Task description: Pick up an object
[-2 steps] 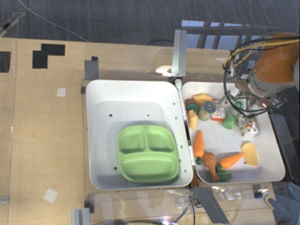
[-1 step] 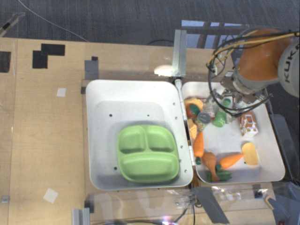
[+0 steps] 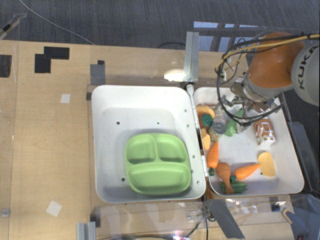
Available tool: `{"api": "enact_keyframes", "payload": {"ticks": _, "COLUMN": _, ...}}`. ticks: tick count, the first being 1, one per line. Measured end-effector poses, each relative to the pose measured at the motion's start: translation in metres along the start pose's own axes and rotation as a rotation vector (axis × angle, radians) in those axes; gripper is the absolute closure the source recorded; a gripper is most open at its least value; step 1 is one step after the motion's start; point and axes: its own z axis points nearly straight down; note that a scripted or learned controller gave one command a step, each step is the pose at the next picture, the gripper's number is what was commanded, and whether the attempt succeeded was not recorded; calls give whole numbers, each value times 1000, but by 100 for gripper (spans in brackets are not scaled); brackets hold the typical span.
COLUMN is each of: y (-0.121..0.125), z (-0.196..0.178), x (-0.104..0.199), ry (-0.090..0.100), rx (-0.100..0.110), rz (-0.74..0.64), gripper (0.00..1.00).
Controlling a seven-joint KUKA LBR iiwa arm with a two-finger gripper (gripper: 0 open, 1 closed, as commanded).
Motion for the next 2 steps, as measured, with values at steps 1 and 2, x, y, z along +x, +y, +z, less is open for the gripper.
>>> {"api": "enact_keyframes", "payload": {"ticks": 1, "y": 13, "z": 0, "x": 47, "ry": -12, "rx": -5, "rz": 128, "gripper": 0}}
{"api": "enact_keyframes", "payload": {"ticks": 2, "y": 51, "z": -1, "x": 35, "ry": -12, "rx": -7, "rz": 148, "gripper": 0}}
